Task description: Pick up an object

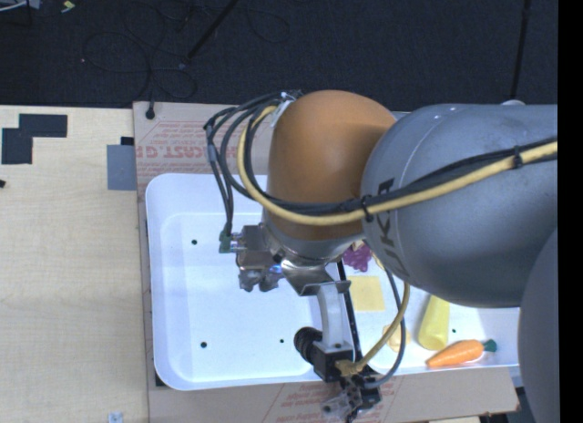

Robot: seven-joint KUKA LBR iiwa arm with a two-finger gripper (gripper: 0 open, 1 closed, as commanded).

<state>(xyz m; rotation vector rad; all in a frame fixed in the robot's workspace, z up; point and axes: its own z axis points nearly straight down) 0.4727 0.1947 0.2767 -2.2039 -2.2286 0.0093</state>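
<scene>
Camera view: a grey arm [474, 202] with an orange band reaches from the right over a shallow white bin [164, 230]. The bin sits on a sheet of cardboard [182, 143] laid on a pale wooden counter [64, 275]. Black and grey patches [36, 134] mark the counter's far left, and loose cables [137, 38] trail across the dark floor [364, 29] behind.

The tool [260, 277] hangs over the middle of the bin; whether it is open or closed, or has hold of anything, cannot be told from above.

A carrot [455, 352] lies by the bin's near right edge, its long axis running left to right and rising slightly, green end to the right. Just beside it, a yellow piece [435, 323] stands lengthwise toward the far side. A flat yellow square [369, 294] and a purple thing [357, 255] lie close under the arm.

Red print on the cardboard, at the far and near edges, is upside down and cannot be read with certainty.
</scene>
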